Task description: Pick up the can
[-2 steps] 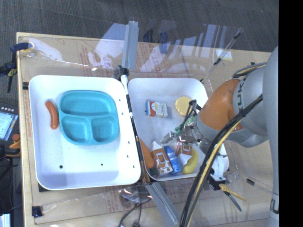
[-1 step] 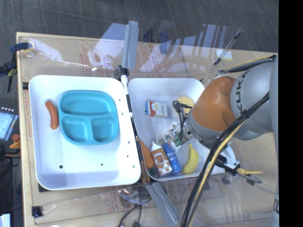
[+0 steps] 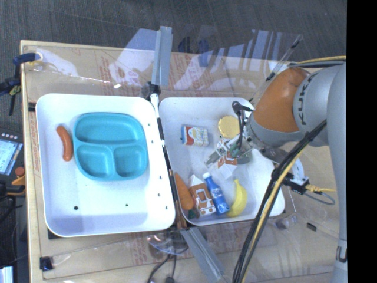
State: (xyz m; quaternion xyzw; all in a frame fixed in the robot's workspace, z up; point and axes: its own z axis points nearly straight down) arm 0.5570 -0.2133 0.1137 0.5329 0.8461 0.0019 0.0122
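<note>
The can (image 3: 228, 125), seen from above as a round yellow-gold top, stands in the right bin (image 3: 171, 128) near its far side. My gripper (image 3: 225, 154) is low in that bin, just in front of the can and beside it. Its fingers (image 3: 212, 157) are spread open over a small red and white packet (image 3: 230, 160). Nothing shows held between them. The grey and orange wrist (image 3: 277, 108) hides the bin's right part.
The right bin also holds a small white and orange carton (image 3: 195, 135), a blue bottle (image 3: 217, 196), a banana (image 3: 238, 198), a printed box (image 3: 202, 200) and an orange sausage-shaped item (image 3: 183, 196). The left bin holds a blue divided tray (image 3: 112, 144) and a hot dog (image 3: 65, 142). Cables (image 3: 265, 217) hang at the right.
</note>
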